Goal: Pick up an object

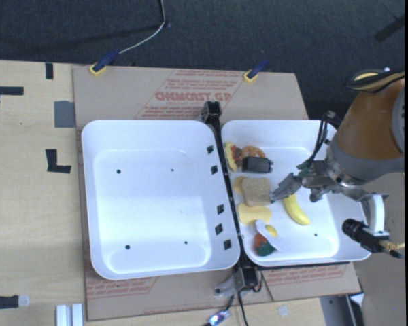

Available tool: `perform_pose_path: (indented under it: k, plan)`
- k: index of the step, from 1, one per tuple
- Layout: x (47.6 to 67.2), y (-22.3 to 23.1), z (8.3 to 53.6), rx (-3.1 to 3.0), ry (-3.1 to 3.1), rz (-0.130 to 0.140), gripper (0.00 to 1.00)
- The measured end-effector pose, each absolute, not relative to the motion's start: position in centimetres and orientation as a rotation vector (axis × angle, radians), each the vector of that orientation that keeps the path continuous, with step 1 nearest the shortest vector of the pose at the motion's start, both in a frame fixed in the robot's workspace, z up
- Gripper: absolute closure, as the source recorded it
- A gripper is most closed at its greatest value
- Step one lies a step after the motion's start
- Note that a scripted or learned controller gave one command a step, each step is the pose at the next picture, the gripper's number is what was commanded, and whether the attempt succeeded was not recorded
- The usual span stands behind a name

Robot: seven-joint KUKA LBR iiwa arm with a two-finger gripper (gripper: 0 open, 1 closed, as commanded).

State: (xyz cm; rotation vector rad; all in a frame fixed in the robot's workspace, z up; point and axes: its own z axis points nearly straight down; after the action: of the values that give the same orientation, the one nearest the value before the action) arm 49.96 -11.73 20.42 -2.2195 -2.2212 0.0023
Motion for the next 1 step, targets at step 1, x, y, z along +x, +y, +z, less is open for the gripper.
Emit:
perform_pose_path:
  k: [1]
  plan:
    - [54.18,-15.23,8.02,-2.223,-2.220,0.000,0.00]
